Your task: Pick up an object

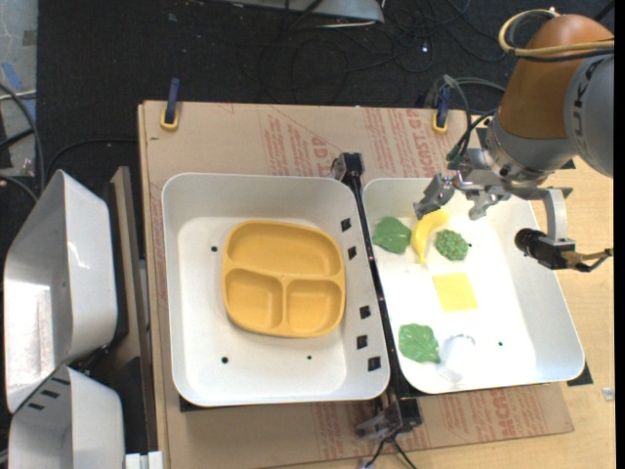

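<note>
Over the right bin (547,360) my gripper (457,199) hangs near the far edge, and its two fingers are spread apart with nothing between them. Just below it lies a yellow banana (424,234), with a green leafy piece (392,234) on one side and a green bumpy piece (451,245) on the other. Nearer to the camera lie a flat yellow square (455,292), another green piece (418,342) and a small white thing (457,346). Beside it, the left bin (186,360) holds a yellow tray (284,277) with three parts.
</note>
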Motion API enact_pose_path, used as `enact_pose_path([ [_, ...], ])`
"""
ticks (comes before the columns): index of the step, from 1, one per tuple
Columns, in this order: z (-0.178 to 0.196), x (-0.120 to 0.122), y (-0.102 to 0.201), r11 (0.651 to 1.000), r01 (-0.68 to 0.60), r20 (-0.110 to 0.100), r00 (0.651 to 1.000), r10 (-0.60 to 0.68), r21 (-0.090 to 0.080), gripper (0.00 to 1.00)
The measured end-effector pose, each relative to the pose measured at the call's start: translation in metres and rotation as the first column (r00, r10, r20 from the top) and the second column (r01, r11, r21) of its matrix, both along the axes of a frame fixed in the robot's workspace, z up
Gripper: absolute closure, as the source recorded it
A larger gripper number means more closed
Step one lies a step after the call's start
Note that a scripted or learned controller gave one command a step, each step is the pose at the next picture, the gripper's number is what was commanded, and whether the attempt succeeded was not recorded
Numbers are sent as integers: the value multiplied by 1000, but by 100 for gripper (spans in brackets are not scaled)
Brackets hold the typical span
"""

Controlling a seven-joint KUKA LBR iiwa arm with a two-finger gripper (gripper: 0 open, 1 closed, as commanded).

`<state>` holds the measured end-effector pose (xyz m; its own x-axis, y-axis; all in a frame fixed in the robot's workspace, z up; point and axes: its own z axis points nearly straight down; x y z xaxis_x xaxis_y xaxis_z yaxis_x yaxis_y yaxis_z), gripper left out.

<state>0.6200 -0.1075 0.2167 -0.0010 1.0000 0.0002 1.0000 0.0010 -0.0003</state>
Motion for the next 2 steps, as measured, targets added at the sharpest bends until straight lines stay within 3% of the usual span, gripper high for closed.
enact_pose_path([
  [2, -104, -10, 13, 1000, 1, -6, 1000, -1, 1, 0],
])
